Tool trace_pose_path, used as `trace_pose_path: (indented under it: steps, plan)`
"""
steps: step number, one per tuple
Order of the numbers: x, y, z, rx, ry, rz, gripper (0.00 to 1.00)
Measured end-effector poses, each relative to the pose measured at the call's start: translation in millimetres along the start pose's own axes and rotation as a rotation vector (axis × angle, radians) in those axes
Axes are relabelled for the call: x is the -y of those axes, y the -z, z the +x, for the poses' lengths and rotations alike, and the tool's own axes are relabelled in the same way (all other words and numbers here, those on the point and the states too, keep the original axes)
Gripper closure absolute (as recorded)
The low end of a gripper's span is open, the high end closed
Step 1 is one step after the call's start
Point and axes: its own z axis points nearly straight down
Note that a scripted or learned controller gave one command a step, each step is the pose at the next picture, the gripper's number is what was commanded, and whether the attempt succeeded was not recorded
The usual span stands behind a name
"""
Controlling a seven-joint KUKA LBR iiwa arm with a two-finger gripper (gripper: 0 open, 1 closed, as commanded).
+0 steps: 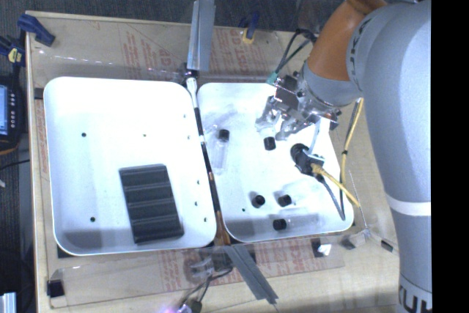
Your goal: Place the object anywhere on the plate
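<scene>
You have the arm reaching in from the right over the right bin, with the end effector low above that bin's upper middle. You cannot tell from this view whether the end effector is wide or narrow, and nothing can be seen held in it.

A small black piece lies on the bin floor just below the end effector; whether the two touch is unclear. Four more small black pieces sit in the same bin: one near the left wall, two side by side lower down, and one close to the bottom rim.

The plate, a dark ribbed rectangle, lies flat in the lower middle of the left bin, slightly tilted, well apart from every piece. Nothing rests on it.

Both bins sit touching side by side on the desk. A yellow cable hangs from the wrist over the right bin's right edge.
</scene>
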Motion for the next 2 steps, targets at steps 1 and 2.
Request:
trace_pose_path:
  steps: [1,2]
  plan:
    - [20.6,31.0,104.1,0.002,0.139,-0.007,1.00]
    - [126.5,-15.4,147.8,0.005,0.383,-0.003,1.00]
